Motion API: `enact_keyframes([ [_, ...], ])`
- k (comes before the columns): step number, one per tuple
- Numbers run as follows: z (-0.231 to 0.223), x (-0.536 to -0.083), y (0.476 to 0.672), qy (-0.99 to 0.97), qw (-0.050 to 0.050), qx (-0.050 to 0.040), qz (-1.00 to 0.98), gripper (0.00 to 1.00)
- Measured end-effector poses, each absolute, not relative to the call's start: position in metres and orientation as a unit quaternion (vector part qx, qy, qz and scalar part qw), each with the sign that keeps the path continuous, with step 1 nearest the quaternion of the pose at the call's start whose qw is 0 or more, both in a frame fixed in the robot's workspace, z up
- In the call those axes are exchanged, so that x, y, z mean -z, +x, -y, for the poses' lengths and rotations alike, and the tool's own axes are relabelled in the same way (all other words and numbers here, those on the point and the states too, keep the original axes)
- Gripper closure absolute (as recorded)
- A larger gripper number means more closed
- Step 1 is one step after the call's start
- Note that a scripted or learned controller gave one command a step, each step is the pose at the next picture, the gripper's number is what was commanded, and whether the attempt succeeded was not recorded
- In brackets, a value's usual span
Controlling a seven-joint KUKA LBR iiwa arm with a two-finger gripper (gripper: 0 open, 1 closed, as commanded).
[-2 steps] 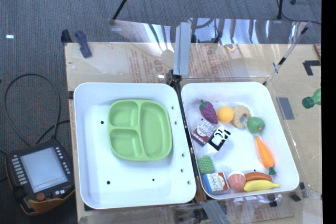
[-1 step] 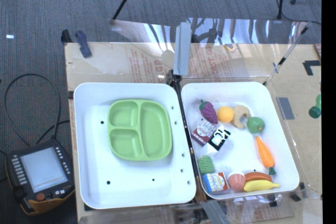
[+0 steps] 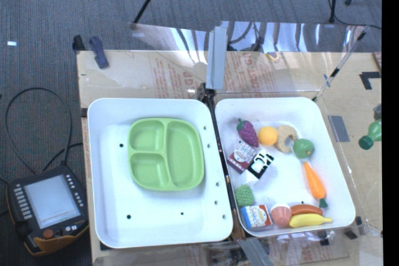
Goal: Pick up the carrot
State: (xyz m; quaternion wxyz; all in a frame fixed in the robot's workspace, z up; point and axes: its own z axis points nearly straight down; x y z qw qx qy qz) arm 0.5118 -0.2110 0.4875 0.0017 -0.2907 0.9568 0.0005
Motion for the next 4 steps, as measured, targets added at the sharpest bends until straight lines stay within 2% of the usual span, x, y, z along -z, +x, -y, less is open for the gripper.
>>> enact_keyframes([
  [1,0.213,-0.46,0.503,-0.26,0.001,-0.0008,-0.966,1.0],
  [2,0.211,-0.488,0.492,-0.397,0.002,-0.0004,-0.918,1.0],
  [3,0.208,-0.483,0.56,-0.419,0.0,-0.0031,-0.908,1.0],
  [4,0.214,-0.485,0.487,-0.539,0.002,-0.001,-0.842,1.0],
])
